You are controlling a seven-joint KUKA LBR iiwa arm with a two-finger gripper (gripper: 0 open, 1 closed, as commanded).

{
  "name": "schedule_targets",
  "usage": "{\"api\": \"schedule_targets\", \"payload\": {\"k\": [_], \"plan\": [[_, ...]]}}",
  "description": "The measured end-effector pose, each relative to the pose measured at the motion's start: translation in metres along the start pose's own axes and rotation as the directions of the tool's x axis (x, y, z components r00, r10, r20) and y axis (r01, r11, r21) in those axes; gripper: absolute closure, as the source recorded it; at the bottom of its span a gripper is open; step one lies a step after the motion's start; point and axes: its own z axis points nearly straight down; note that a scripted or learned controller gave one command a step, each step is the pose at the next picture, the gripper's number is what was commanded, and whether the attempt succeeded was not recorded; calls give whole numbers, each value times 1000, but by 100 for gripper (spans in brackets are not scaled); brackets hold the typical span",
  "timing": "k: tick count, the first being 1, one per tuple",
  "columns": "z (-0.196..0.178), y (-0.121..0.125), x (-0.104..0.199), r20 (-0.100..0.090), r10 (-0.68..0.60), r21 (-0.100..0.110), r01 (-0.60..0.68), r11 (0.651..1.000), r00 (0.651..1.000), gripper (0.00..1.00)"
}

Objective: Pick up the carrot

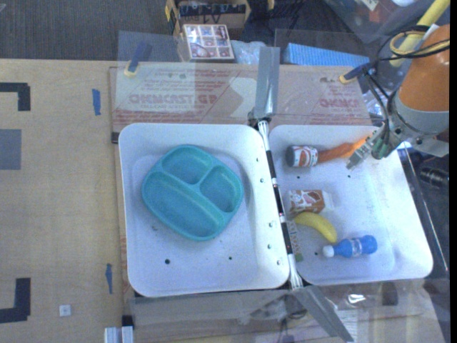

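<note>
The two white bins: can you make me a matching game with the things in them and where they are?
Things:
1. carrot
2. banana
3. blue bottle
4. teal plate

Places:
A. alone in the left bin
B. near edge of the right bin, beside the banana
C. far end, by the pincer
D. just below the brown packet

Pairs: 1-C, 2-D, 3-B, 4-A

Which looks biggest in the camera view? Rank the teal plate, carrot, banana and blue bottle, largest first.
1. Teal plate, by far.
2. Carrot, partly behind the gripper.
3. Banana and blue bottle: too alike to rank.
</note>
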Motion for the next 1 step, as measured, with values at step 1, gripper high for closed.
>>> {"api": "schedule_targets", "payload": {"k": [1], "plan": [[84,11,-74,5,-255,-3,255,967,967,0]]}}
